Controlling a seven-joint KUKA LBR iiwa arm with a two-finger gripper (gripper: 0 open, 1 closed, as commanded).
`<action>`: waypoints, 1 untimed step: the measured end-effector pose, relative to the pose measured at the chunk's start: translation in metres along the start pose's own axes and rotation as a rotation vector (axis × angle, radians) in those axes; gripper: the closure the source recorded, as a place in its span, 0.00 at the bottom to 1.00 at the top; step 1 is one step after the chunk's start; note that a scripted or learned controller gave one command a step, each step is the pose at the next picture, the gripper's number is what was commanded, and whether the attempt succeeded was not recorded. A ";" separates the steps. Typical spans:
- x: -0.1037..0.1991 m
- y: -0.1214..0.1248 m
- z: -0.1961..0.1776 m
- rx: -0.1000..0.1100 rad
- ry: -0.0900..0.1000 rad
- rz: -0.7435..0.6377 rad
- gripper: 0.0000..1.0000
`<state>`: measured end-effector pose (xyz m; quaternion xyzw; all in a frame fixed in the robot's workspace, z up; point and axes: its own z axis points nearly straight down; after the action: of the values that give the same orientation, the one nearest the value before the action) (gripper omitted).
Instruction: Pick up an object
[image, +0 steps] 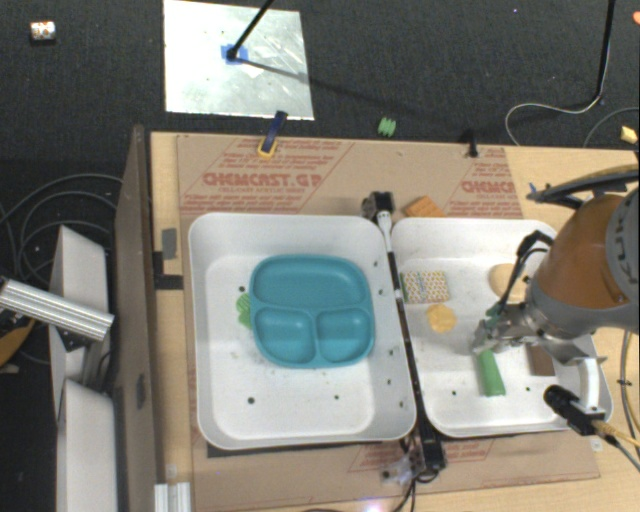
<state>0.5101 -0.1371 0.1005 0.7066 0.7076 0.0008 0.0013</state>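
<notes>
Currently gripper (490, 345) sits above green block (491, 374) in rt bin (455, 415); jaw state unclear.

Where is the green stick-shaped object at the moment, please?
The green stick lies in the right bin, toward its front right, just below the hand and right of the round yellow piece.

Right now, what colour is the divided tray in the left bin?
Teal blue, the divided tray shows plainly in the camera view.
</notes>
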 end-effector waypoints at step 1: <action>0.048 0.086 -0.119 0.000 0.000 -0.003 1.00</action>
<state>0.5954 -0.0891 0.2200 0.7057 0.7085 0.0010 0.0013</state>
